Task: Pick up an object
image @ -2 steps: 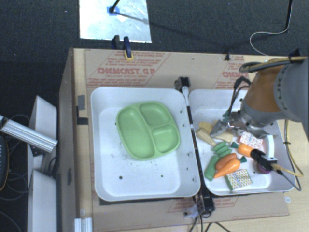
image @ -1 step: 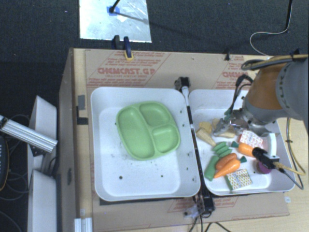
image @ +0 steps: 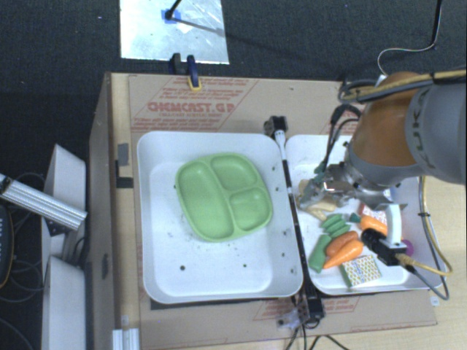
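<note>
A brown cardboard-covered bench (image: 197, 104) printed with red lettering carries two shallow white plastic bins side by side. The left white bin (image: 157, 268) is the larger in view. A pale green plastic plate with three compartments (image: 222, 195) lies flat in it, closer to the bin's far edge than to its near one and a little toward the right wall.

The grey arm with the orange band (image: 408, 133) reaches in over the right edge of the right white bin (image: 310, 148) and covers much of its far right part. Its metal gripper (image: 321, 188) hangs low near the bin's left wall, about midway along it. Whether the gripper is released or clenched cannot be told, and no object can be seen held in it.

The objects to pick are bunched in the near half of the right bin:
- An orange toy carrot (image: 343, 248) lies on its side, just inside the near edge.
- A light green leaf-shaped piece (image: 319, 252) touches its left end.
- A small square card with a speckled pattern (image: 362, 270) lies at the near edge, just right of the carrot.
- A dark green ridged piece (image: 334, 224) lies just beyond the carrot.
- A pale tan lump (image: 319, 211) lies directly under the gripper; contact cannot be judged.
</note>
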`<action>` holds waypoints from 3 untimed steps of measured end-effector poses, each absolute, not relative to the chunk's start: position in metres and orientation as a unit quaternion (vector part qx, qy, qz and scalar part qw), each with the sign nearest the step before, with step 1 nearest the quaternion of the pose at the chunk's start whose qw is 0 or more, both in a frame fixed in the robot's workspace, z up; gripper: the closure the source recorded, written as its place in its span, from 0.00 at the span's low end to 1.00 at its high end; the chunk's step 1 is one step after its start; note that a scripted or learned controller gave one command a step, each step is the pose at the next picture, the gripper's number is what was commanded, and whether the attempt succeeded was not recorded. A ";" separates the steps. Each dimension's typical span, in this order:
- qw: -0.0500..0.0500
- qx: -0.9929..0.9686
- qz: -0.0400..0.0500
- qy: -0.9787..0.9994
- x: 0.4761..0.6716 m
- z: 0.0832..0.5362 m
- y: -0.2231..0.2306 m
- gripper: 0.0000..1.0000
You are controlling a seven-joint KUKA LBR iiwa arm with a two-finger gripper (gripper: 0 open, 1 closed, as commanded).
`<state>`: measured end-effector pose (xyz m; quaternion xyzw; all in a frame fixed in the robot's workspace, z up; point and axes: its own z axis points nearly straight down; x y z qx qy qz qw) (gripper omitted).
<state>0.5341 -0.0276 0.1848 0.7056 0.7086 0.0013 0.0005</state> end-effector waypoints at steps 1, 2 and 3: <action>0.001 0.706 0.001 0.708 0.511 0.257 0.035 1.00; 0.000 0.706 0.001 0.709 0.487 0.273 0.104 1.00; 0.001 0.706 0.000 0.708 0.487 0.268 0.036 1.00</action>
